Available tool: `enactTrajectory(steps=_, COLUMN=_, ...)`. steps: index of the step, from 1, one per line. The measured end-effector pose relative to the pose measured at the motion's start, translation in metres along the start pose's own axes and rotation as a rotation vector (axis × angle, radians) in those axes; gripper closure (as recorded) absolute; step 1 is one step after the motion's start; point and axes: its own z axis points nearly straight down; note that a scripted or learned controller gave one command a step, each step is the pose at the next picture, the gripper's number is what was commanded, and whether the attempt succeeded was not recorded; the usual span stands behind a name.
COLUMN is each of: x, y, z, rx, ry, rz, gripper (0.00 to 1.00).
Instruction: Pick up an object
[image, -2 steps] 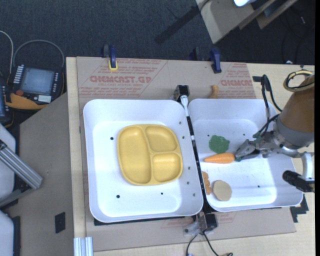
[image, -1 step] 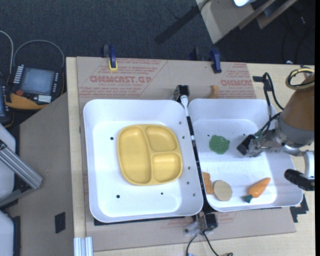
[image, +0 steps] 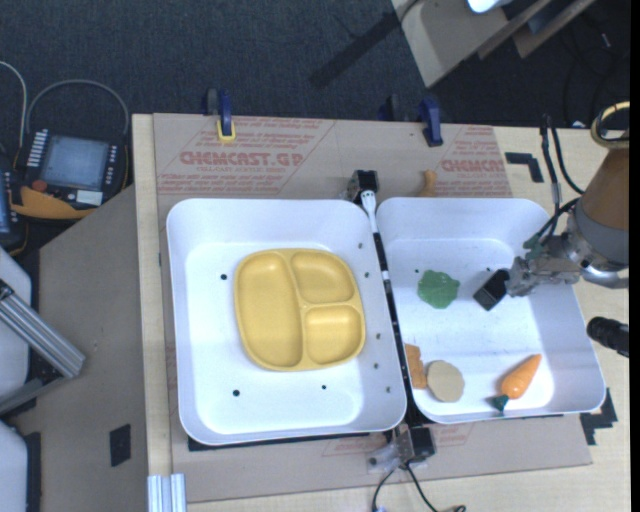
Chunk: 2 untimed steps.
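The right bin (image: 478, 335) holds a green lumpy toy (image: 437, 288) near its middle. An orange carrot (image: 520, 377) with a green tip lies at the bin's front right. A tan round piece (image: 445, 381) sits at the front left, with a small orange piece (image: 412, 362) beside it against the bin wall. My gripper (image: 524, 277) hangs over the right side of this bin, to the right of the green toy and apart from it. Nothing shows between its tips.
The left bin (image: 195, 300) holds a yellow divided plate (image: 298, 307) in its middle. Blue clamps (image: 224, 115) stand at the back edge of the cardboard base. A screen unit (image: 72, 165) sits off the bench at far left.
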Motion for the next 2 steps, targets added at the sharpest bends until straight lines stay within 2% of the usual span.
enactTrajectory(steps=1, x=0.002, y=0.0, z=-0.064, rx=-0.003, ry=-0.001, rz=0.0, gripper=1.0)
enactTrajectory(steps=2, x=0.007, y=0.002, z=-0.108, rx=-0.001, ry=-0.001, rz=0.0, gripper=1.0)
